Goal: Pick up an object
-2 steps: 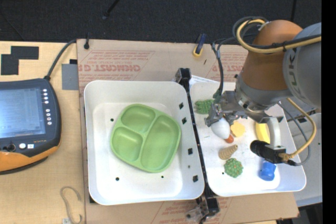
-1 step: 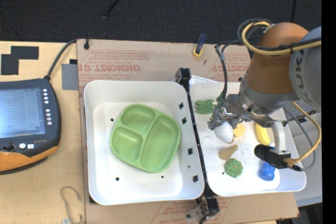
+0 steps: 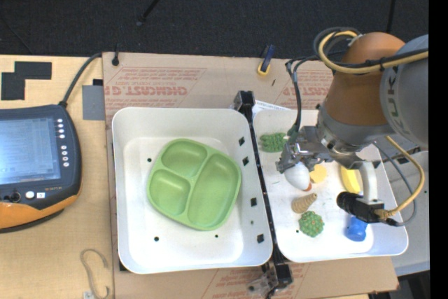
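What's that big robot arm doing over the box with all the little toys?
The robot arm's gripper is down in the right bin, right by a white egg-shaped toy. It's trying to pick something up. Around it lie a yellow block, two green bumpy toys, a tan cone and a blue piece. The left bin holds a green divided plate.

Before you: two white bins, the left bin (image 3: 133, 150) and the right bin (image 3: 392, 241). One green divided plate (image 3: 194, 183) lies in the left. In the right, count two green leafy toys (image 3: 274, 142) (image 3: 311, 224), two yellow pieces (image 3: 318, 174) (image 3: 350, 180), one white egg-like piece (image 3: 299, 178), one tan cone (image 3: 304, 203), one blue piece (image 3: 355, 230).
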`<state>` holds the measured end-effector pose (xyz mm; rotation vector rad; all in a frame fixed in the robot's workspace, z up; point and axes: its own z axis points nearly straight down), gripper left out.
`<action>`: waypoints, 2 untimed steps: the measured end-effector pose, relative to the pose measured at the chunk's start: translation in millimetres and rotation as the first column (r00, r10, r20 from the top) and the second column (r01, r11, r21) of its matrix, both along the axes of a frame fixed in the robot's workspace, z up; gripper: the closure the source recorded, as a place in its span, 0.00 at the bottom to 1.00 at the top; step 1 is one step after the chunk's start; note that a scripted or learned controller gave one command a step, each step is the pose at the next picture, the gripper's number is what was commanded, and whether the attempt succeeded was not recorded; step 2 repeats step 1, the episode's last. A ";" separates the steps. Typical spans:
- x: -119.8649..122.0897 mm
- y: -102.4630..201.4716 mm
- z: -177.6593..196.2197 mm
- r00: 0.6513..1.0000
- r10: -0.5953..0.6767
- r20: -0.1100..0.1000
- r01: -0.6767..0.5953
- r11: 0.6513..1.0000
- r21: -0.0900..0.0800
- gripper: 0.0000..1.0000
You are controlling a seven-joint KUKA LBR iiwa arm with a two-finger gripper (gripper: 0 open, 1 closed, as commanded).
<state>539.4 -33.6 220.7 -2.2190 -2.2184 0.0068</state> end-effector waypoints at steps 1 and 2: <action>-0.9 2.5 15.7 1.000 0.000 0.004 0.000 1.000 0.001 1.00; -0.9 2.5 15.7 1.000 0.000 0.004 0.000 1.000 0.001 1.00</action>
